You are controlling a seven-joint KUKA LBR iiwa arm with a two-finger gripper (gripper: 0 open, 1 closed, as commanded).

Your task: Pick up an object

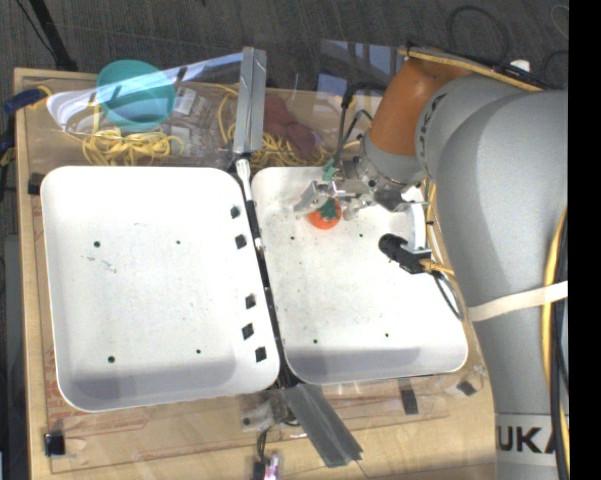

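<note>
Camera view had my end effector (327, 196) down at the far end of the right bin (360, 353), and I honestly could not tell how it stood, since the metal parts blurred together at that slant. Right under it sat a small orange object (324, 218) with a bit of green at its top, touching or nearly touching the tip, on the bin floor close to the far wall and a little toward the divider between the two bins.

My worry from there was a glancing contact: the object looked small and rounded, so I judged a slightly off-centre descent could nudge it sideways and let it roll toward the wall instead of being caught. The closeness of that wall was the second risk, as I reckoned the tip could snag the rim on the way in or out. I could not confirm the object was actually gripped, so a lift might have come up with nothing.

Further out, the left bin (140, 368) lay alongside, and yellow cord (125, 148) sat on the worktop (160, 438) beyond.
</note>
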